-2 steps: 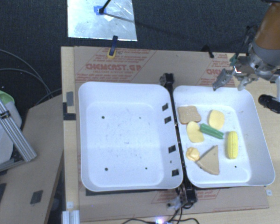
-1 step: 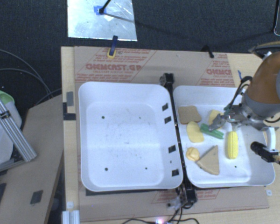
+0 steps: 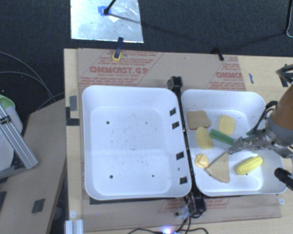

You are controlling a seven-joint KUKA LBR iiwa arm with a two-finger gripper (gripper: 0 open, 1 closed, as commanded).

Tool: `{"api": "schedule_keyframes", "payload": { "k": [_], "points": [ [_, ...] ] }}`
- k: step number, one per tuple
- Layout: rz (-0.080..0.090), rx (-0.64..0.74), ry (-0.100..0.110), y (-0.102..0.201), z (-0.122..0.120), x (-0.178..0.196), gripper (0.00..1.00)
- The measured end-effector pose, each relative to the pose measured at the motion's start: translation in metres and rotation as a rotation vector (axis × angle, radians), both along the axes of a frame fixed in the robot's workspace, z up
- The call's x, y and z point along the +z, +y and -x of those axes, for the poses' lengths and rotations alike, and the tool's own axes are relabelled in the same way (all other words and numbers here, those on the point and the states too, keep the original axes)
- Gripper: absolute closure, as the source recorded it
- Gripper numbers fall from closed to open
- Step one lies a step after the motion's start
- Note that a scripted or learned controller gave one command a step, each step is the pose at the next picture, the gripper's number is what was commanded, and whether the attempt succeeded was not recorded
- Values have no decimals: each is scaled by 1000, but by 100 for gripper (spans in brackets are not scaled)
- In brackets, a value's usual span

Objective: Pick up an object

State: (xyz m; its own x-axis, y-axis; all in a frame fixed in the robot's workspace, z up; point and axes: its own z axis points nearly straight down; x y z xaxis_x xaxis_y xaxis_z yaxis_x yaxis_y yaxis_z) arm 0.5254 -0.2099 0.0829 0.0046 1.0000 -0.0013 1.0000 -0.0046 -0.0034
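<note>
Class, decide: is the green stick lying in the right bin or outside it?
In. The green stick lies flat on the right bin's floor, among yellow and tan pieces, inside its rim.

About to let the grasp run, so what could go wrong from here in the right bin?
1. The gripper sits among the green stick, tan wedge and yellow corn-like piece; it may nudge several and catch none.
2. The wedge touches the small yellow lump, so lifting one could drag the other.
</note>
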Motion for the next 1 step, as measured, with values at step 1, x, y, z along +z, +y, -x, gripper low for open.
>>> {"api": "schedule_keyframes", "payload": {
  "k": [1],
  "points": [
    [-3, 4, -1, 8, 41, 1, 0]
  ]
}}
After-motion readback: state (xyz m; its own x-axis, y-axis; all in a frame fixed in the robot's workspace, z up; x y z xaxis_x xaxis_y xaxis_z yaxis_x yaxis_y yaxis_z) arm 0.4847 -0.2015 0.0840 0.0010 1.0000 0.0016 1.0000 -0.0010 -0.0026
